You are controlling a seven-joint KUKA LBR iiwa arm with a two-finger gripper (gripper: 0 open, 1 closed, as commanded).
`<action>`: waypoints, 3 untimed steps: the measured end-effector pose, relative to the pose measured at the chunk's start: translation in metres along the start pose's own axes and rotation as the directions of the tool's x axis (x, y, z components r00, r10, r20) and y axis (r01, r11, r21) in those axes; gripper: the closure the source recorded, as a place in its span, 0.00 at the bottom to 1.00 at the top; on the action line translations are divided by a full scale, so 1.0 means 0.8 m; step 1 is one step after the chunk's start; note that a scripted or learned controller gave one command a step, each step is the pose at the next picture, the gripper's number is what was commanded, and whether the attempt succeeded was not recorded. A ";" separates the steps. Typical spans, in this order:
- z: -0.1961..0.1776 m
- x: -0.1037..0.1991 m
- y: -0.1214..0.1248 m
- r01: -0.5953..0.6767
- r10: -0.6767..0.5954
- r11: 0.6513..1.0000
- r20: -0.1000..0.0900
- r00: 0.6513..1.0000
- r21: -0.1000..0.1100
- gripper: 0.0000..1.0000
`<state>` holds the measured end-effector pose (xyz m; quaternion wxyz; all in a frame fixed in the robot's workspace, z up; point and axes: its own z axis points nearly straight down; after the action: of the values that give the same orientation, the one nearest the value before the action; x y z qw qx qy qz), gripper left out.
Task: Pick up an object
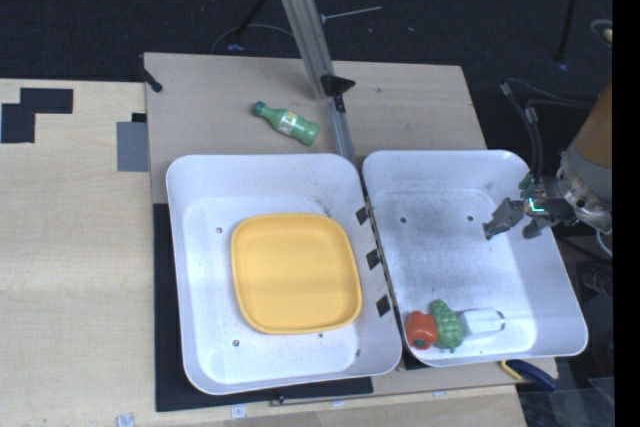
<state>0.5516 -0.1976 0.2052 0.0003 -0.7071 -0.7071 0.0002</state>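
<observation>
My gripper (516, 221) hovers over the right side of the right bin (452, 175), with the arm coming in from the right edge. Its dark fingers (497, 223) stand apart and open, with nothing between them. At that bin's front edge lies a small cluster: a red piece (420, 329), a green knobbly piece (447, 325) and a white piece (483, 321). The cluster lies well in front of the gripper and apart from it. A square yellow plate (296, 272) rests in the middle of the left bin (195, 185).
A green bottle (287, 123) lies on its side on the bench behind the left bin. A slanted aluminium rail (305, 15) rises from a bracket behind the seam between the bins. Black clips (372, 258) line that seam.
</observation>
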 end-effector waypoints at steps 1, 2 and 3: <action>0.000 0.000 0.000 0.000 0.000 1.000 0.000 1.000 0.000 0.00; 0.078 0.006 0.003 0.001 -0.001 1.000 -0.001 1.000 0.005 0.00; 0.142 0.007 0.002 0.001 -0.001 1.000 0.000 1.000 0.001 0.00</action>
<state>0.5534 -0.1922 0.0917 0.0007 -0.7068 -0.7074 0.0005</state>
